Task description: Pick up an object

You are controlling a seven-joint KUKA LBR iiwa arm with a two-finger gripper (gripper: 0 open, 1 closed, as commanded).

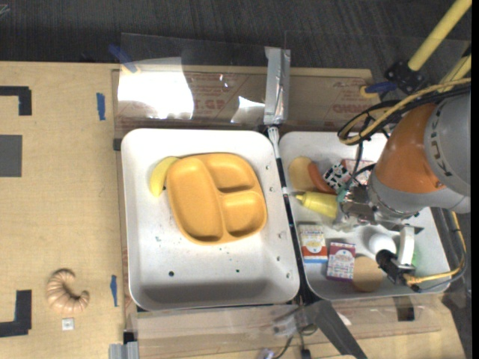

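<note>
Lab test bench, as I see it: plywood top [52,223] with black tape marks [16,99], two white bins [142,268], loose cables [374,118].

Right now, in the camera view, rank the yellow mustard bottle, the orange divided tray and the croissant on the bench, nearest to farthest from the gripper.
1. Yellow mustard bottle, right bin, beside the gripper.
2. Orange divided tray, left bin.
3. Croissant, bench, far left.
</note>
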